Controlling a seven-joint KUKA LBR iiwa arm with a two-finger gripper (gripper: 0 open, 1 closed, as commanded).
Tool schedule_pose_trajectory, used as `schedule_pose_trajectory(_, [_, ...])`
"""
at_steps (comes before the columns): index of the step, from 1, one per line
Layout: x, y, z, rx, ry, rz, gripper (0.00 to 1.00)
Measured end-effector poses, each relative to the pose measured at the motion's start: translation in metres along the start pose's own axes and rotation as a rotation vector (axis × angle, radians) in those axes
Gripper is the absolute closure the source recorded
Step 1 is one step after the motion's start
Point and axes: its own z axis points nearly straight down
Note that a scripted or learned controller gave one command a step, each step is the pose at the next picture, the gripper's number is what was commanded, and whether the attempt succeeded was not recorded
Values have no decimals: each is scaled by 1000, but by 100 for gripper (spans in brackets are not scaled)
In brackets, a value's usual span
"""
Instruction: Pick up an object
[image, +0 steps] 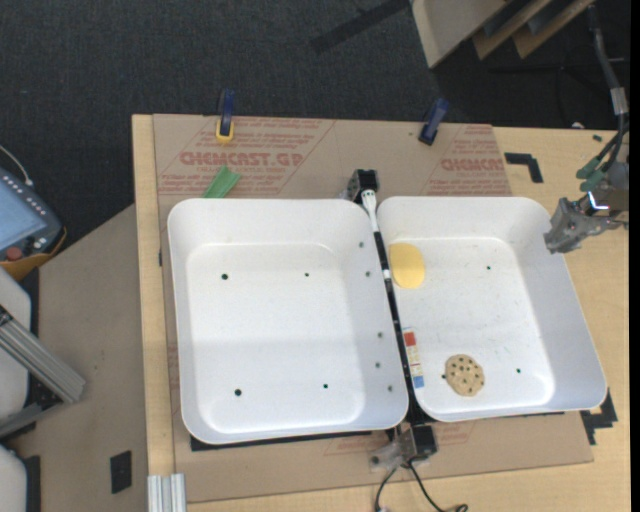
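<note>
- Camera view: gripper sits off the right bin at its 2 o'clock corner; can't tell how the jaws stand.
- Yellow disc at 10 o'clock hugs the wall, so fingers could clip the rim.
- Cookie at 6 o'clock lies flat and may slip out.

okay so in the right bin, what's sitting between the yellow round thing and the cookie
Nothing. In the camera view, the stretch of right bin floor between the yellow disc and the cookie is bare white; a marker lies off to the side, along the bin's left wall.
</note>
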Motion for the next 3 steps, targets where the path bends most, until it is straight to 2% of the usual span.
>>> schedule_pose_trajectory(1, [-73, -31, -31, -14, -7, 11, 100])
schedule_pose_trajectory(2, [1, 12, -3, -4, 0, -4, 100])
schedule_pose_trajectory(3, [7, -28, -75, -18, -5, 4, 100])
